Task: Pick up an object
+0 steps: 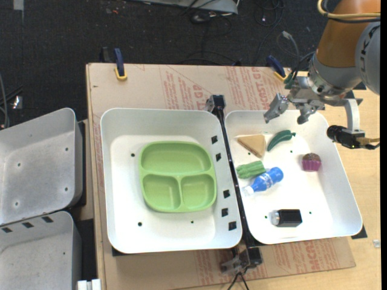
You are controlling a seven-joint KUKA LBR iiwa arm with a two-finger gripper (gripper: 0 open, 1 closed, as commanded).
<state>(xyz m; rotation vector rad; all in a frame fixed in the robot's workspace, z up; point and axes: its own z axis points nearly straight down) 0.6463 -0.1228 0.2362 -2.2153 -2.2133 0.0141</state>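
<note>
We read this as the approach step: the gripper [290,109] hangs at upper right over the right bin [347,183], jaws spread wide and empty, and next we'd drop onto the green pepper [279,139] just below and close.

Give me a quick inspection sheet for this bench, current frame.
Surface: two white bins, left bin and right bin, on a board.
Job's things: right bin holds tan wedge, green pepper, green roll, blue bottle, purple piece, black block.
Clutter: green divided tray in left bin.
Grippers: gripper open above right bin's far edge, holding nothing.
Cables: on dark floor behind.
Surroundings: white panels at left.
</note>
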